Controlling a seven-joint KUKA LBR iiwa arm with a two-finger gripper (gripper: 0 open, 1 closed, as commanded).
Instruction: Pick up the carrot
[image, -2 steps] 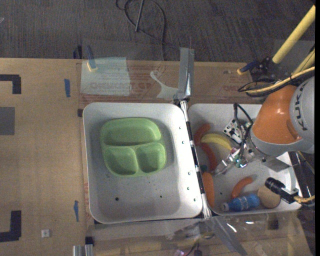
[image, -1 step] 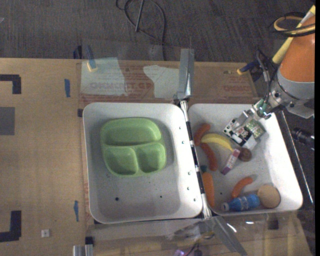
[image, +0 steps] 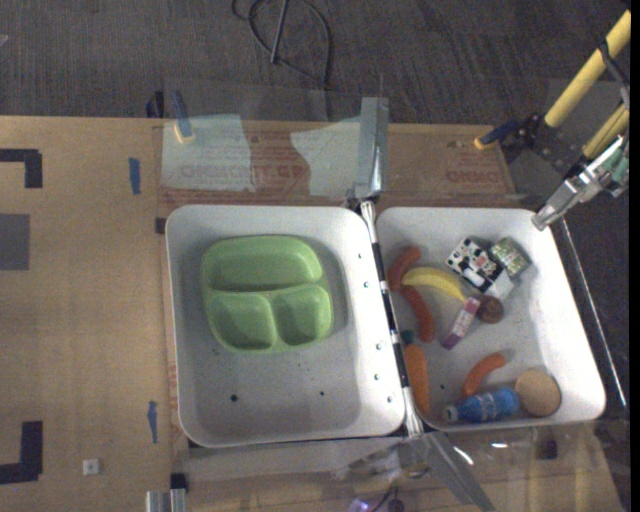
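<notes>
We have not started yet. Our gripper (image: 548, 216) waits above the right bin's (image: 580, 340) far corner; we cannot tell its state. The carrot (image: 417, 376) lies by the left wall. Next we reach down to it.

Gripper (image: 548, 215) at top right: arm cut off by the picture's edge, fingers too small to tell. Below-left of it, carton (image: 476, 262) print blurred; bottle (image: 483, 406) label unreadable.
</notes>
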